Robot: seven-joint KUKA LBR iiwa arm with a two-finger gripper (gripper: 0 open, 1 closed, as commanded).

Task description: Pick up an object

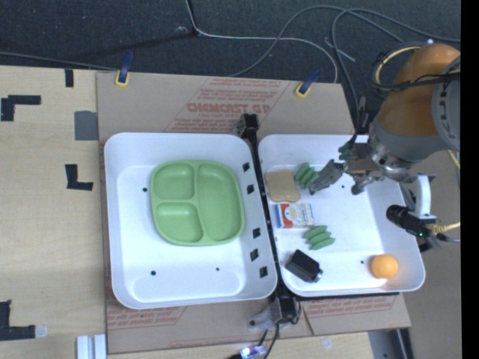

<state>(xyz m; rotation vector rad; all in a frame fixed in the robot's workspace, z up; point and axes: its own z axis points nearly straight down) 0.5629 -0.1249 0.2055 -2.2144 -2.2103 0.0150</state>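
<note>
My gripper (340, 185) hangs over the middle of the right bin (400, 234), open, with only bare bin floor between its fingers. Its left finger (322, 180) points toward a small green piece (304, 174) and stops just short of it. A tan flat piece (282, 186) lies beside the green one, at the bin's left wall. Below them lie a white card with red and blue print (293, 215), a green pea pod (319, 236), a black block (304, 265) and an orange ball (385, 266).
The left bin (123, 200) holds a green divided plate (197, 203). A black divider with clips (258, 200) runs between the bins. Cables (314, 43) trail across the dark back surface. The arm's wrist and orange band (419, 88) rise over the right bin's far right corner.
</note>
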